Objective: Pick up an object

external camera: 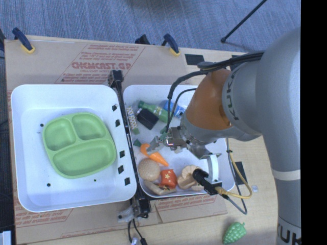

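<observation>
While the grey arm (265,101) reaches in from the right, its orange band (207,106) sits over the right bin (134,93), and the gripper (162,141) hangs low over the middle of that bin. Whether it is wide, narrow or closed on anything cannot be told from this slanted view, since the wrist hides most of it.

Just below and left of the gripper lies a toy carrot (155,155), bright orange, tapered, lying roughly flat with its point toward the lower right. It looks very near the gripper tip, though contact cannot be judged. Beside the carrot, toward the bin's front, sits a round tan bread roll (148,169), and next to that a small red piece with a pale mark (169,178). A beige, lumpy item (190,177) rests to the right of the red one, partly behind a black fitting on the arm.

Toward the back of the right bin lie a green bottle-shaped toy (152,108), a flat black block (147,119) just in front of it, and a blue piece (172,107) partly hidden by cable.

The left bin (25,152) carries a light green divided plate (78,144) with three compartments. Both bins rest on a cardboard-covered worktop (97,60), and a green grape-like cluster (234,232) lies off the worktop near the lower right.
</observation>
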`<action>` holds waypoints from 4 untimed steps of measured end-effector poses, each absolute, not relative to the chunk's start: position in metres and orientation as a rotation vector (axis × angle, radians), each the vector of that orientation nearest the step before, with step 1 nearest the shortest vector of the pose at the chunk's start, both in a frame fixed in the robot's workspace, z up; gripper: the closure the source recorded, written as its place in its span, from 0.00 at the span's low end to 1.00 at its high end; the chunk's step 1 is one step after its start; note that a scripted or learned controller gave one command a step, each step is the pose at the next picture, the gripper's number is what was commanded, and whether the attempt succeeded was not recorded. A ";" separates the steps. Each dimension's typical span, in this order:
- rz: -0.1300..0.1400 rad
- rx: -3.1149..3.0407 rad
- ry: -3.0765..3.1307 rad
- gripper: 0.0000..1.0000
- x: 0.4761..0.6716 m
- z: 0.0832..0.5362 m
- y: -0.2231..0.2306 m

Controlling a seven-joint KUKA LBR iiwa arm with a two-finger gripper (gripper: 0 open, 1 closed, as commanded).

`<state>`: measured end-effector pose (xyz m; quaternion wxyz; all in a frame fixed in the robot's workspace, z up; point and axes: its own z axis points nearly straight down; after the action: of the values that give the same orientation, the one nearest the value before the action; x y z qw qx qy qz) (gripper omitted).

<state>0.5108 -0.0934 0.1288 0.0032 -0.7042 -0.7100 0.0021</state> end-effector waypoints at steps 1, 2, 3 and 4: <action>0.004 -2.211 -2.226 0.00 0.485 0.091 -0.113; 0.002 -2.211 -2.228 0.00 0.490 0.091 -0.091; 0.004 -2.205 -2.234 1.00 0.490 0.101 -0.091; 0.002 -2.214 -2.226 1.00 0.547 0.206 -0.088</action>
<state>0.5473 -0.0878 0.2065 0.0010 -0.7051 -0.7092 0.0006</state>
